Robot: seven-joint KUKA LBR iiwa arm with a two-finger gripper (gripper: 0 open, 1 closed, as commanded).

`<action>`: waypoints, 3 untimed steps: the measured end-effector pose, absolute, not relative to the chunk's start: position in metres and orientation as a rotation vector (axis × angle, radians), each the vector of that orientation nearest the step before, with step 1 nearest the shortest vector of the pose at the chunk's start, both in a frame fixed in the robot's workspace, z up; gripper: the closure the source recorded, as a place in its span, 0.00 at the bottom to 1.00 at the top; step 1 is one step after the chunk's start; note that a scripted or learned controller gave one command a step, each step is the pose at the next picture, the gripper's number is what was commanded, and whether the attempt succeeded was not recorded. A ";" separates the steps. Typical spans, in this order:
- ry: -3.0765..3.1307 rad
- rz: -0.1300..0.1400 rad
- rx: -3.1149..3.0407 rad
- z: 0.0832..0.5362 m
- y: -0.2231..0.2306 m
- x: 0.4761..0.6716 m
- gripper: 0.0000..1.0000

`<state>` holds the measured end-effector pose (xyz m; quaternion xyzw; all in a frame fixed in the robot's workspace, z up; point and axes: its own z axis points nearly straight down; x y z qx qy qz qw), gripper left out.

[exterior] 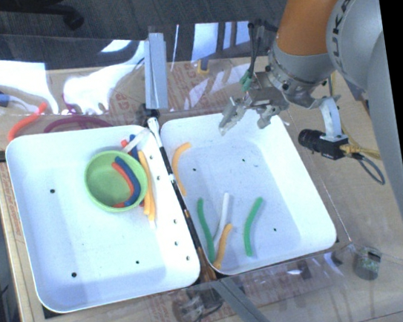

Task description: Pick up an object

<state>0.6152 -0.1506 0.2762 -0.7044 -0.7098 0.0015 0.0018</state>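
Camera view: arm (pixel 337 16) comes in from the right, grey w/ orange band, wrist over the back edge of the right bin (pixel 309 200). Gripper (pixel 246 114) hangs above that bin's back rim, fingers spread apart, nothing between them.

Right bin holds loose sticks: orange stick (pixel 179 160) curved near the back-left corner, by the divider; green stick (pixel 203 220) along the left side; white stick (pixel 224 207) just beside it, tilted; small orange stick (pixel 223 240) below the white one, touching or nearly so; 2nd green stick (pixel 252 224) toward the middle-front. All lie well apart from the gripper.

Left bin (pixel 71 243): green bowl (pixel 114 181) near its back-right, w/ red and blue curved pieces inside. A few more sticks, orange and white, sit between bowl and divider; can't tell how they stack.
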 end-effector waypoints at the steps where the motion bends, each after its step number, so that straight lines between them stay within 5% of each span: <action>1: -2.256 0.007 -2.181 0.221 -0.166 0.548 0.00; 2: -2.217 0.006 -2.218 0.119 -0.199 0.522 0.00; 3: -2.279 0.002 -2.172 0.095 -0.202 0.510 0.00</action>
